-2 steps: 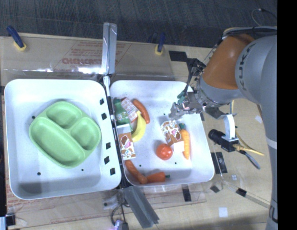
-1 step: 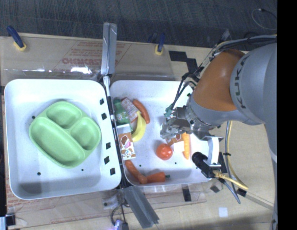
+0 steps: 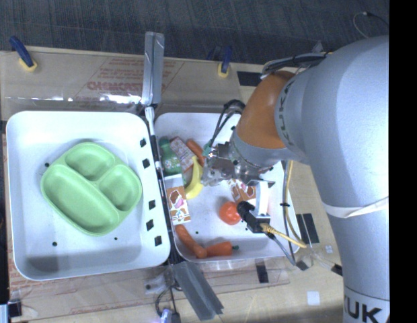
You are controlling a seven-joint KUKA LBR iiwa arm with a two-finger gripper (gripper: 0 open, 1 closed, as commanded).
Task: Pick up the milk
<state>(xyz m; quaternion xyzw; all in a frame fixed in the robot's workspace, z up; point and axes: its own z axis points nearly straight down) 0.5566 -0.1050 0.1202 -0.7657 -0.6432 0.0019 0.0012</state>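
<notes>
The milk [image 3: 178, 205] was a small carton, white with reddish-brown print on its upper face; the print was too small to read. It lay flat on the floor of the right-hand bin [image 3: 215, 121], at about eight o'clock from the bin's middle and close against its left wall. Its long side ran roughly from twelve to six o'clock, leaning slightly. Its whole upper face showed. A banana [image 3: 194, 180] lay just beside it at one o'clock, and a carrot [image 3: 188, 241] lay near it at six o'clock.
</notes>
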